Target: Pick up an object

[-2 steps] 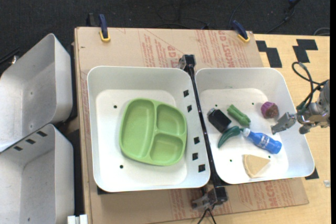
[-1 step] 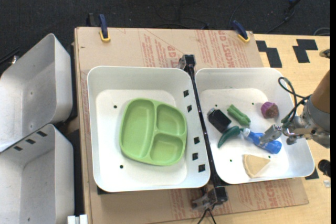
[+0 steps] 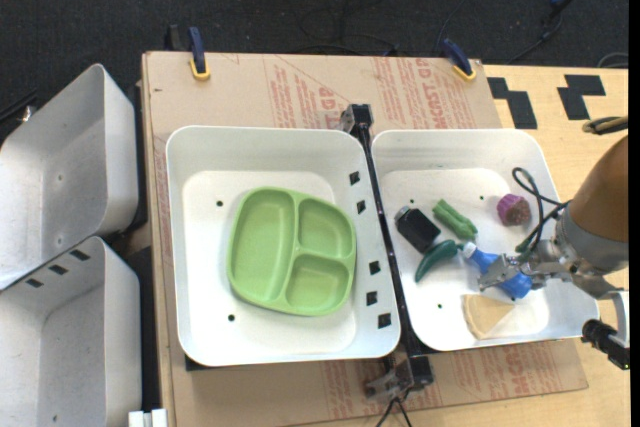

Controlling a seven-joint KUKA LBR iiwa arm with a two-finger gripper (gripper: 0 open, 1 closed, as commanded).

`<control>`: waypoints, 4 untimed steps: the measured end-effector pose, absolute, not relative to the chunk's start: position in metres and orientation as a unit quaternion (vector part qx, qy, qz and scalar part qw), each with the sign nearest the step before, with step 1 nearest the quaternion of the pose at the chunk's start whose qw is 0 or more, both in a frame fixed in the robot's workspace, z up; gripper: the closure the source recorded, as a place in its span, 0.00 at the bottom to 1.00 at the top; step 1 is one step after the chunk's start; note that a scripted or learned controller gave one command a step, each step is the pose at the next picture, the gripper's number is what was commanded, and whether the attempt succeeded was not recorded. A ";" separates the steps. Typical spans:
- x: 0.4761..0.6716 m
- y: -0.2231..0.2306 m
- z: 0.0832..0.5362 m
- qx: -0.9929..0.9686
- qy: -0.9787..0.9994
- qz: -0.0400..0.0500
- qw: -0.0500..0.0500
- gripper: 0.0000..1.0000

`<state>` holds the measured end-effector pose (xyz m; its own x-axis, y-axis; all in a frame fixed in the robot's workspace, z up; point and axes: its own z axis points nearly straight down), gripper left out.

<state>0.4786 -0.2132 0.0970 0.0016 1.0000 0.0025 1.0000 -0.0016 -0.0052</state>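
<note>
Pincer (image 3: 508,277) sits low in the right bin (image 3: 452,147), reaching in from the right, its metal tip down among the objects near the bin's front half. A blue object (image 3: 487,262) lies right at the tip; it touches or overlaps the tip, but from where I stand I cannot tell the pincer's state or whether it has hold of anything.

Just in front of the tip: a tan wedge-shaped piece (image 3: 487,315), flat on the bin floor. To the left of the blue object: a dark green pepper-like item (image 3: 435,260), a lighter green block (image 3: 454,219) behind it, and a black block (image 3: 417,228) beside that. A purple ball (image 3: 514,209) rests apart, toward the back right of the bin.

Left bin (image 3: 195,175) carries a green divided plate (image 3: 293,253); both bins rest on the cardboard-covered tabletop (image 3: 300,85).

Judgement: step in hand is the approach or grasp attempt on the blue object, the nearest candidate. No lift is evident. The next move calls for a firm closure on that one object, clear of the tan wedge, then a straight rise to confirm it comes along.
</note>
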 end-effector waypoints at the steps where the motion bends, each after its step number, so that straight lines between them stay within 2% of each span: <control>1: 0.480 -0.214 0.110 -0.708 -0.707 0.000 0.000 1.00; 2: 0.481 -0.221 0.155 -0.707 -0.707 -0.001 -0.003 1.00; 3: 0.490 -0.216 0.214 -0.706 -0.708 -0.001 -0.003 1.00; 4: 0.491 -0.217 0.244 -0.706 -0.708 -0.001 -0.002 1.00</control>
<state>0.4914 -0.2166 0.2440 -0.0034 1.0000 -0.0025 1.0000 0.0034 0.0039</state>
